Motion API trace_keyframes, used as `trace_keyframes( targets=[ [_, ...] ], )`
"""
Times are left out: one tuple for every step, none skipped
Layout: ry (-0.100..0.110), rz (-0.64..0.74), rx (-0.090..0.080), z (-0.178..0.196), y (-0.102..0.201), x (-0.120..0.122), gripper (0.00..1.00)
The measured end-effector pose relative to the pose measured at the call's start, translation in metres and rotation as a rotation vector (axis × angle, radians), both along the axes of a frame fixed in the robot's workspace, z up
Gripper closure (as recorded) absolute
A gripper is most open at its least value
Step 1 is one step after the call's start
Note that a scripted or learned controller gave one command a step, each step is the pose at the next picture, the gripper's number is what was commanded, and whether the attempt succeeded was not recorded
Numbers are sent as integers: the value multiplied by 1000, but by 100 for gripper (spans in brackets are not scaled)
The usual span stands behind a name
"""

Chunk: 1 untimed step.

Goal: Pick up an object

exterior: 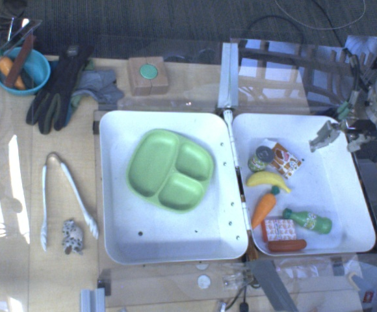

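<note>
Honestly, you cannot tell how the jaws of the gripper (324, 136) stand; nothing shows between them. It hangs over bare floor in the right bin's (364, 203) upper right. Well apart, lower left, lie your toys: banana (268, 180), carrot (264, 210), green bottle (307, 221). Your left bin (117, 194) bears a green divided plate (171, 169).
</note>
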State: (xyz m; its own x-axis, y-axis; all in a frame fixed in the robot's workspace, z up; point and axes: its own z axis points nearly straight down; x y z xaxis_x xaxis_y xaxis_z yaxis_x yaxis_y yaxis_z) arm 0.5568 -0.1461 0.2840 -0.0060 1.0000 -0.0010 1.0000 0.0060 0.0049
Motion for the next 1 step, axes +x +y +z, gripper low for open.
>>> trace_keyframes(
  targets=[
    [0, 221, -1, -125, 4, 7, 0]
  ],
)
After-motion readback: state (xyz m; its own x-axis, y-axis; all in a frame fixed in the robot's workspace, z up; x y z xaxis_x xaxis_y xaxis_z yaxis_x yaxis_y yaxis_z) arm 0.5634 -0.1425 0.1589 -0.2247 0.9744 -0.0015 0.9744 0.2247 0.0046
